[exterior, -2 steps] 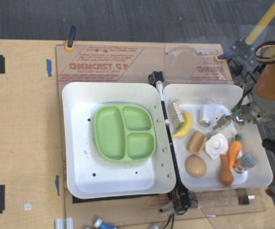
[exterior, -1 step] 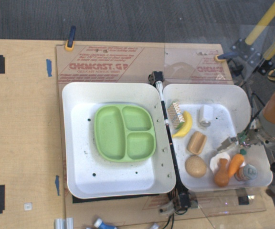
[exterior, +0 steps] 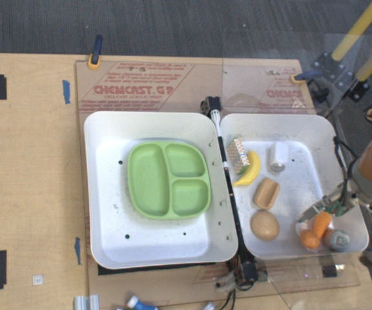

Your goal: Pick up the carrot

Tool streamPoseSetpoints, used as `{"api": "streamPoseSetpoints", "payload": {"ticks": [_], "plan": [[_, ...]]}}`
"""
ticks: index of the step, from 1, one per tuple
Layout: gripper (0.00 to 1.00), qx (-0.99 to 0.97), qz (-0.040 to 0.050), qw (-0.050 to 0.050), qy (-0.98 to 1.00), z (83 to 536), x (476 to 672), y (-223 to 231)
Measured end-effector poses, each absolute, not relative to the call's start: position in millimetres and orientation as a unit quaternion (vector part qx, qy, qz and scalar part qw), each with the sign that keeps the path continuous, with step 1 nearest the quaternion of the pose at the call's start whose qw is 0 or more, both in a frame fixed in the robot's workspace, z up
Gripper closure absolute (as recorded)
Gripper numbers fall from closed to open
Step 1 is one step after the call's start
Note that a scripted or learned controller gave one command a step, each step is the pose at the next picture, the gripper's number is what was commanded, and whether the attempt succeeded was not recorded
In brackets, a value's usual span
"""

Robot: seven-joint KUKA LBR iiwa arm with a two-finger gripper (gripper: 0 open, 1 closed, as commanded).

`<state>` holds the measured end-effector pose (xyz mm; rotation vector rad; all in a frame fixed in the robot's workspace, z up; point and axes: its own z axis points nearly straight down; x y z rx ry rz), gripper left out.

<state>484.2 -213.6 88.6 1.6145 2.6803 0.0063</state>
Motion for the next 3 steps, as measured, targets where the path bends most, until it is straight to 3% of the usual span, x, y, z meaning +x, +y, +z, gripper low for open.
{"api": "streamPoseSetpoints", "payload": {"ticks": [1,2,3], "plan": [[0.0,0.384,0.0003,0.006,0.923,89,483.8,-164],[1.0,0.386,0.0011,0.017,0.922,102,488.8,-166],[1.0,0.292,0.0038,0.007,0.956,189,572.1,-50]]}}
